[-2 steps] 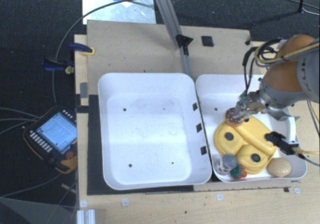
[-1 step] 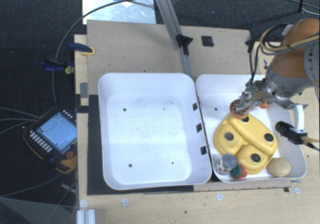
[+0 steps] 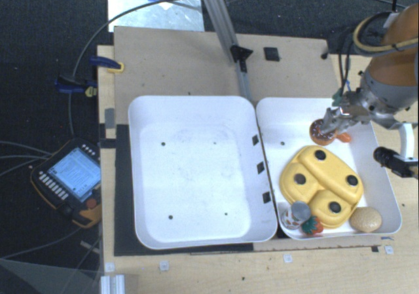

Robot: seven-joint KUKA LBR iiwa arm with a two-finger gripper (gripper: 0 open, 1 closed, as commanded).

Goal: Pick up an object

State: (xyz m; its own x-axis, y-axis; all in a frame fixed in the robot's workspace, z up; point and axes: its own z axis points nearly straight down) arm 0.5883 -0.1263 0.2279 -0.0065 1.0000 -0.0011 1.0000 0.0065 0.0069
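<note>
Item 1: small brown round obj point(image 3: 322, 130) in right bin point(image 3: 275, 116), just above yellow moulded toy point(image 3: 322, 184); my pincer point(image 3: 332, 122) right on it, width can't tell; approach step, I reckon nxt = close & lift.

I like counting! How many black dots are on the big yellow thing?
3. On the yellow thing in the right bin: one dot near its top, one on its left lobe, one on its lower lobe. Its underside may hide more.
</note>
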